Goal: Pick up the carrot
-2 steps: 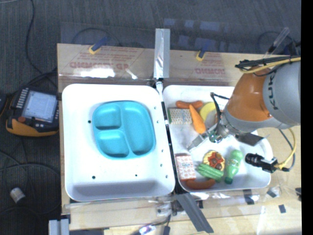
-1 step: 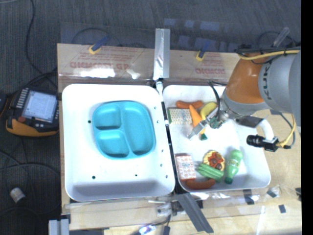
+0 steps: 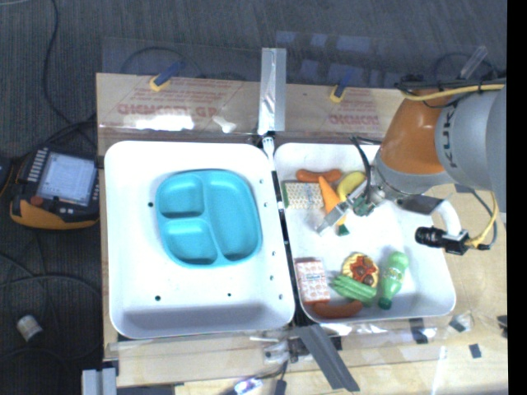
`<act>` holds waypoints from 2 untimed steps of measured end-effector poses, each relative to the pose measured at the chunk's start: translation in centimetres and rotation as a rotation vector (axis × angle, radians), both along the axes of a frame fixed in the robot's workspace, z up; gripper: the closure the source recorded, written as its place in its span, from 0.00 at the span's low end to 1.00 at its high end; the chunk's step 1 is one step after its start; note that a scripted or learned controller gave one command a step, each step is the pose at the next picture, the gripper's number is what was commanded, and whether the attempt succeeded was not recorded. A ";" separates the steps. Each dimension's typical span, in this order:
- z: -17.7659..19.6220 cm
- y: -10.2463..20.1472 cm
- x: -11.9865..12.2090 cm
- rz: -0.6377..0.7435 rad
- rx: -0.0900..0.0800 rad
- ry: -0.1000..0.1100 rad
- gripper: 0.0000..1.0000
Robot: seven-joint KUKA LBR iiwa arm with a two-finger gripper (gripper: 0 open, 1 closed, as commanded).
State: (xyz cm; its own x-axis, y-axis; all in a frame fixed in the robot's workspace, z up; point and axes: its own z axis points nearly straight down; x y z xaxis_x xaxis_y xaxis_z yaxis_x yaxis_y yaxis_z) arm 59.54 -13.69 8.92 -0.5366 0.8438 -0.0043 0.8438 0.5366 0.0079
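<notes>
Two white bins sit side by side on the counter [image 3: 482, 303], their inner rims touching along a central divider. The left bin [image 3: 132, 286] holds a blue sectioned plate [image 3: 206, 216], with bare white floor around it on all sides. The right bin [image 3: 428, 278] is crowded along its upper left and lower edges, while its right-hand floor lies open beneath the arm.

The arm [image 3: 445, 142] enters from the right, over the upper right corner of the right bin. The gripper [image 3: 339, 220] hangs low over the upper middle of that bin, its fingers pointing down and to the left; how far apart they stand cannot be told, and no item is seen between them.

The carrot [image 3: 328, 192] lies just above and slightly left of the gripper, close beside it, slanting from upper left to lower right. A red-orange sausage-like item [image 3: 317, 175] rests against the carrot's upper end, and a yellow banana-like item [image 3: 352, 183] lies just right of it, near the wrist. A patterned packet [image 3: 300, 194] lies to the gripper's left, against the divider rim.

Below the gripper, with bare floor between, lie a round red and yellow item [image 3: 361, 267], a green bottle [image 3: 392, 278], a green vegetable [image 3: 352, 288], a red boxed packet [image 3: 310, 278] and a reddish-brown item [image 3: 336, 309] along the lower rim.
</notes>
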 end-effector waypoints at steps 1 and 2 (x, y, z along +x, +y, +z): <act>1.0 0.1 0.1 -0.002 0.002 -0.005 1.00; 15.1 4.7 0.1 -0.071 -0.001 0.010 1.00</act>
